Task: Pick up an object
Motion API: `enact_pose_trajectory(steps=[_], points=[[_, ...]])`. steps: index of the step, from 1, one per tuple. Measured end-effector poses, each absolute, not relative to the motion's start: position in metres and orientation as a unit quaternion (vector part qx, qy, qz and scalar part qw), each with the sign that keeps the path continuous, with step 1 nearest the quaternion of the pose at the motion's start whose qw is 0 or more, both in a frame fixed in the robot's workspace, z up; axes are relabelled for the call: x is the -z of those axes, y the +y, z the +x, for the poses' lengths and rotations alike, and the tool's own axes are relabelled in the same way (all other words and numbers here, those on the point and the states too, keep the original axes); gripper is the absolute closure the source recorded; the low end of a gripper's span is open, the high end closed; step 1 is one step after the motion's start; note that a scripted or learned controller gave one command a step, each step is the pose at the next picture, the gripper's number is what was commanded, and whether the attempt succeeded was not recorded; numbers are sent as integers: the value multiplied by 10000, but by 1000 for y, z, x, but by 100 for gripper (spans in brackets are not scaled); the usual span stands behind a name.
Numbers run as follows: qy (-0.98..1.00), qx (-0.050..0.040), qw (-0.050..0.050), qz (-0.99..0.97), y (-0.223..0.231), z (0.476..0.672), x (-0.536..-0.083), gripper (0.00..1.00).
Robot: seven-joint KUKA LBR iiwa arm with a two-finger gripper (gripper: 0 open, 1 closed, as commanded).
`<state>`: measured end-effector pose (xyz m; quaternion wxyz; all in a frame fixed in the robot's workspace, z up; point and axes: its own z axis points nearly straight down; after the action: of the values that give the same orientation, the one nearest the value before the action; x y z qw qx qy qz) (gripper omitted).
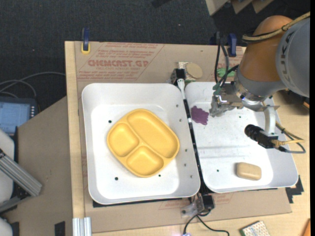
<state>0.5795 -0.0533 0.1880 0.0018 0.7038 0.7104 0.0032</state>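
A yellow divided plate (142,141) lies in the left bin (98,97). In the right bin (221,181) a small purple object (199,115) sits near the left wall, and a tan oblong block (248,171) rests toward the front right. My gripper (216,107) hangs over the back of the right bin, just right of the purple object and apart from it. Nothing shows between its fingers.
The arm's orange and grey wrist (266,63) covers the right bin's back right corner. The bins meet at a central divider (189,132) with clamps. Cardboard (123,63) surrounds both bins, and a blue clip (86,41) stands at its back left.
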Motion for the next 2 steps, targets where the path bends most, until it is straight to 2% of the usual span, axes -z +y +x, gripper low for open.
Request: enact_pose_trajectory(steps=[1, 2], points=[[7079, -19, 19, 7063, -42, 550, -239, 100], [7083, 10, -23, 7059, -6, 525, -227, 100]])
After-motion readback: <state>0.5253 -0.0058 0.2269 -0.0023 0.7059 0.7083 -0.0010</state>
